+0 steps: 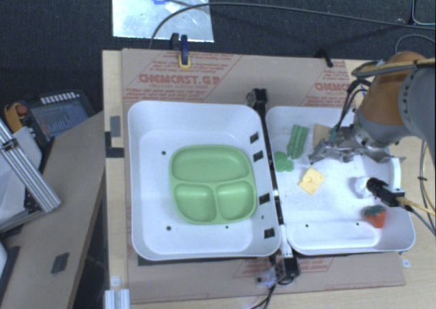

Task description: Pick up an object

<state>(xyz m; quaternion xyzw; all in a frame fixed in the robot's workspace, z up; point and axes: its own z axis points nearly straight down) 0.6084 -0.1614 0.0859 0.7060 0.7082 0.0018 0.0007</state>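
Observation:
The right bin (340, 239) holds several small items. A ribbed green piece (298, 140) lies near its back left, and a smaller green bit (283, 162) sits just in front of it. A yellow cheese wedge (312, 180) lies towards the middle. A white piece (358, 185) and a red and orange toy (375, 216) lie at the right. My gripper (325, 151) hangs low over the bin's back half, just right of the ribbed green piece and above the cheese wedge. I see nothing held in it.
The left bin (146, 131) holds a green three-compartment plate (210, 183). A black clamp strip (262, 158) runs between the bins. The grey arm with its orange band (385, 96) leans in over the right bin's back right corner, with cables trailing beside it.

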